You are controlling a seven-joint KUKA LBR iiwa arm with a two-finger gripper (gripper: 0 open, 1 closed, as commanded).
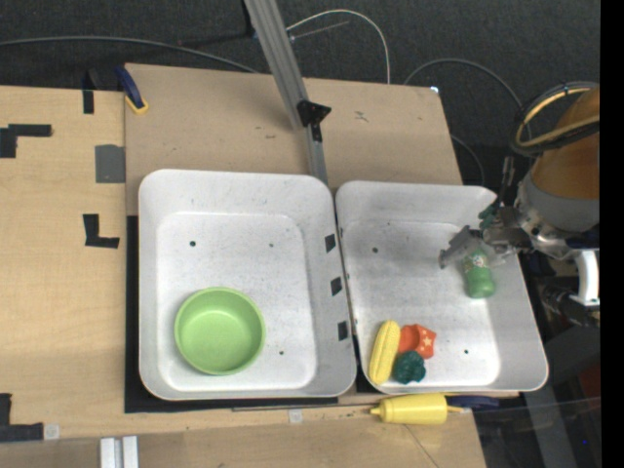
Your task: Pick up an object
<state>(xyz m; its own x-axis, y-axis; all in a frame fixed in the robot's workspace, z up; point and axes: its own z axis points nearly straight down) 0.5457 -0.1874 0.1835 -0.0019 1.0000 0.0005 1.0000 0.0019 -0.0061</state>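
Grasp step: end effector at right of frame, hovering over green object in right bin; finger state impossible to tell. Next: confirm grip, lift straight.

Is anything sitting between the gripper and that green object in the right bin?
Nothing visible does. The gripper is right above the green object at the right bin's far right side, with bare bin floor around it. The yellow, orange and dark green toys lie apart, near the front edge.
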